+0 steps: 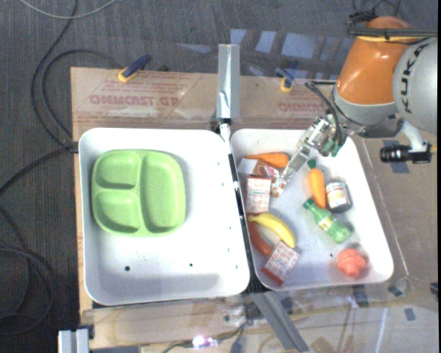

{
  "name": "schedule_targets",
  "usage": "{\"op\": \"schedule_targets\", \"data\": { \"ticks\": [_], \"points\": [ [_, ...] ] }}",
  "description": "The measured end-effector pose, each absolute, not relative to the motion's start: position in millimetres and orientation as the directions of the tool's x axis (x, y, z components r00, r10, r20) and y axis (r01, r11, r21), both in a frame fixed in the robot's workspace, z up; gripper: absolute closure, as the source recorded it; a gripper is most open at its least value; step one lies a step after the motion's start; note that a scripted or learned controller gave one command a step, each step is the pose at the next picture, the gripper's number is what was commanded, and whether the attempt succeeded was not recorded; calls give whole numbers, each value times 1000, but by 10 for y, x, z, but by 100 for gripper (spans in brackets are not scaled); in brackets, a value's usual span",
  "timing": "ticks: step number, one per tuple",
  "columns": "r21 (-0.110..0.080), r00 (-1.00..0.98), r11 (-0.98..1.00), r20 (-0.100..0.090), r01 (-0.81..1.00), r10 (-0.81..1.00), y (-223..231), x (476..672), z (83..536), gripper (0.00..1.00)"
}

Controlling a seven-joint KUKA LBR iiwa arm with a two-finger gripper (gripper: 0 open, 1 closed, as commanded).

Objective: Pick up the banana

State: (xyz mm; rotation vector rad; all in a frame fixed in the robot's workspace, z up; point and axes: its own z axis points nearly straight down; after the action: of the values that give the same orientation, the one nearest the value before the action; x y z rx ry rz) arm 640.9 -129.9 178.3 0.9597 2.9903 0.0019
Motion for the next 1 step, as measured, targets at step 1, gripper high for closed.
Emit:
{"op": "schedule_targets", "data": {
  "ticks": [1],
  "points": [
    [1, -789, 789, 1, 615, 615, -1253, 5788, 996, 0]
  ]
}}
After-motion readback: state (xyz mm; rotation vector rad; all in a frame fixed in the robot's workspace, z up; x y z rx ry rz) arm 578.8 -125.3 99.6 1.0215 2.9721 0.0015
